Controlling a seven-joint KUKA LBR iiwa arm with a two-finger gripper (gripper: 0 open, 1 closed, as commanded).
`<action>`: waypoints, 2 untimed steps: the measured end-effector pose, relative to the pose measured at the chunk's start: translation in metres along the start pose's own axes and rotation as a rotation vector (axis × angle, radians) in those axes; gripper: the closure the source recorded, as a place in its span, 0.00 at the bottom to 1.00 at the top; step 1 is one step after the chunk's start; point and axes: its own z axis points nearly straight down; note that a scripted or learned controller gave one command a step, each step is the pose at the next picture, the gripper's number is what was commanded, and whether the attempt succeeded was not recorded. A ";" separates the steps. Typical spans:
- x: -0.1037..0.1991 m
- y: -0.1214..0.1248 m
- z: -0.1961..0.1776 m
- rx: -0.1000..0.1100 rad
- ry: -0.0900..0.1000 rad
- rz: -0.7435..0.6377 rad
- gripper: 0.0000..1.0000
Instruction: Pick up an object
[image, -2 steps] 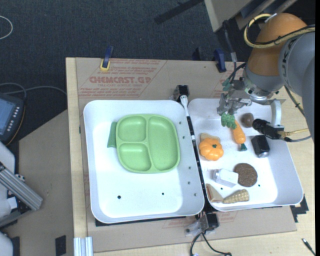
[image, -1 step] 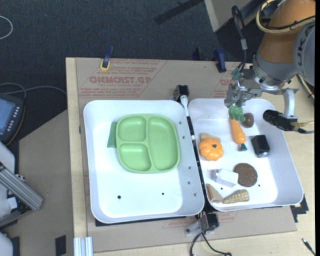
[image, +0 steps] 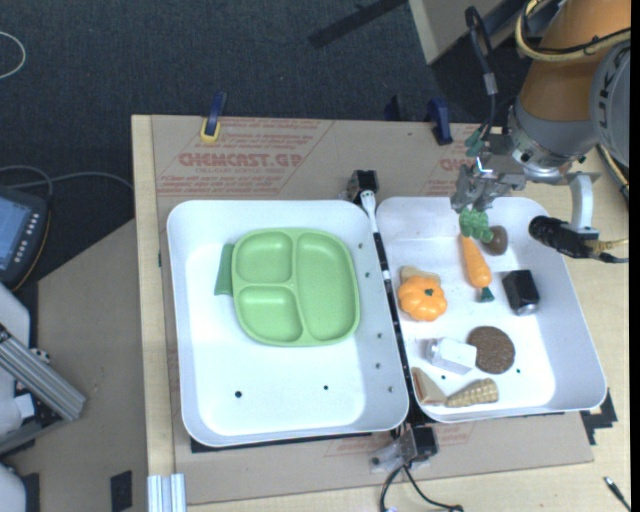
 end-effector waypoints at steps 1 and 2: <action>0.043 -0.028 0.010 0.008 0.003 -0.002 1.00; 0.090 -0.051 0.015 0.008 0.003 -0.003 1.00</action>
